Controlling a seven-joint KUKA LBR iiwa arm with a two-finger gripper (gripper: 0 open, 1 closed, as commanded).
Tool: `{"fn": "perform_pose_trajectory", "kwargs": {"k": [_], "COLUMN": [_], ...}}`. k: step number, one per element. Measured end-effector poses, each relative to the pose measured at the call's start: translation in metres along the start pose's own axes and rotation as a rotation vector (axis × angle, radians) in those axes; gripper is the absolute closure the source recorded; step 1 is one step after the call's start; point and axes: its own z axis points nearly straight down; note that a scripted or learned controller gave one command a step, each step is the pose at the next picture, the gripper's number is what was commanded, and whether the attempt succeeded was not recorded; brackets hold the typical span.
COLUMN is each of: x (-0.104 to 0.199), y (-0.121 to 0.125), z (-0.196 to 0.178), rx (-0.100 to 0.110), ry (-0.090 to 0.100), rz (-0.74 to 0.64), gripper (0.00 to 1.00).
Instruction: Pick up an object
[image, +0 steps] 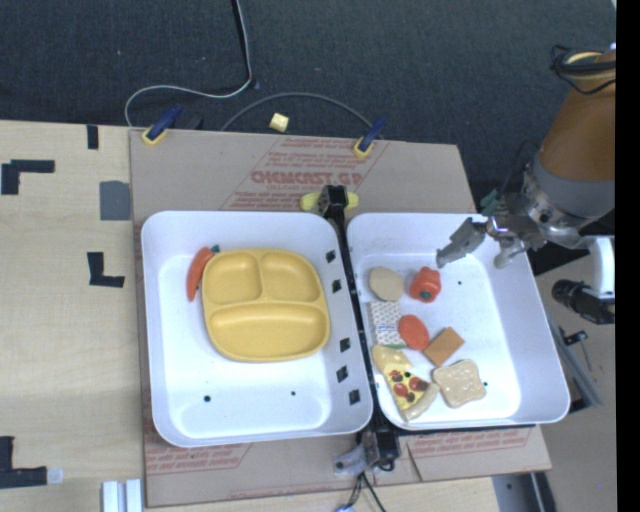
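Observation:
My gripper (482, 250) hangs over the upper right of the right bin (520, 330), open, with nothing between its fingers. Just below and left of it lies a small red tomato-like piece (427, 284). Beside that rests a beige oval piece (385, 283). Further toward the front lie a checkered wafer (386, 320), an orange-red lump (413, 331), a brown cracker (444, 346), a slice of toast (459, 382) and a pizza slice (405, 382).
The left bin (170, 380) holds a yellow divided plate (266, 303) with an orange carrot (199, 272) at its left. Black clips run along the seam (345, 330) between the bins. A cable and yellow clamps lie behind the cardboard.

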Motion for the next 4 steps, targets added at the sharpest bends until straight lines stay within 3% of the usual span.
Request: {"fn": "perform_pose_trajectory", "kwargs": {"k": [1, 2, 3, 4], "x": [0.012, 0.02, 0.028, 0.026], "y": [0.092, 0.059, 0.012, 0.014], "z": [0.134, 0.19, 0.186, 0.176], "rx": [-0.001, -0.002, -0.008, -0.008], "ry": [-0.001, -0.002, -0.003, -0.004], "rz": [-0.005, 0.0, 0.001, 0.002], "gripper": [0.0, 0.0, 0.0, 1.0]}}
